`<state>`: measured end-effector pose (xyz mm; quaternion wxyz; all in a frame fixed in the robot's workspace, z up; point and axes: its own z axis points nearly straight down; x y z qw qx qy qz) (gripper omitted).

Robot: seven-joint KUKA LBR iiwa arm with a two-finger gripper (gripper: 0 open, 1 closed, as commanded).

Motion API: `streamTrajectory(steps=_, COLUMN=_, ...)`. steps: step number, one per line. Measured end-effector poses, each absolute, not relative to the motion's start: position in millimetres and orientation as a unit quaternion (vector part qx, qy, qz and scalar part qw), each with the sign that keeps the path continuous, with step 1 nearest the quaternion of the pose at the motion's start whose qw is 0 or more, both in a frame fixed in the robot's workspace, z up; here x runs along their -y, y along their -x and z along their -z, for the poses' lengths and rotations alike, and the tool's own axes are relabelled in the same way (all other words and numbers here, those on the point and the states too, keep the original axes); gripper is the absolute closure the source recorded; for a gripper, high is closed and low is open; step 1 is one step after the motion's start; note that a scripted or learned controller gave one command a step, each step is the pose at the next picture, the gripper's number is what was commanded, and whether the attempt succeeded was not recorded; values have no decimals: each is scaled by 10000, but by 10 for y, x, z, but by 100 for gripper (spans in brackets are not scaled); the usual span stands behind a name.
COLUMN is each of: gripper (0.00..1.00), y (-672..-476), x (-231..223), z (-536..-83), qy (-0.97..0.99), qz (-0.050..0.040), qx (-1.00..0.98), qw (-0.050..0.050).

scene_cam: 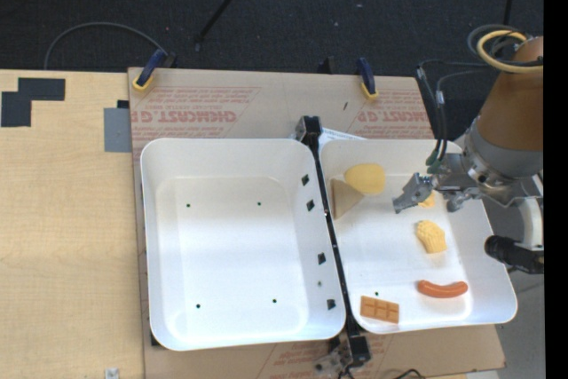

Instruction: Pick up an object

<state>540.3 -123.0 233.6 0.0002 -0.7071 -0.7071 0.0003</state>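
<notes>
My gripper [433, 196] hangs over the upper right part of the right bin [497, 302], its two grey fingers [408, 196] spread open. A bit of something yellow [429, 202] shows between them, lower down; I cannot tell whether they touch it. A yellow corn-like piece [430, 236] lies just below the gripper. To its left sit a yellow lemon shape [366, 178] and a tan wedge [344, 195]. Near the front lie a red sausage [442, 288] and a brown waffle square [380, 309].
The left bin [160, 191] stands beside the right one, with a black divider strip [321, 226] between them. Both rest on a cardboard sheet [248, 106] held by two clamps at the back. The arm's orange band [519, 106] rises at the right.
</notes>
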Motion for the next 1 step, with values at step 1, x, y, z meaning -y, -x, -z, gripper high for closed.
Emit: streamTrajectory(steps=1, gripper=0, y=-6235, x=929, z=-1897, qy=7061, qz=-8, qx=7081, qw=12)
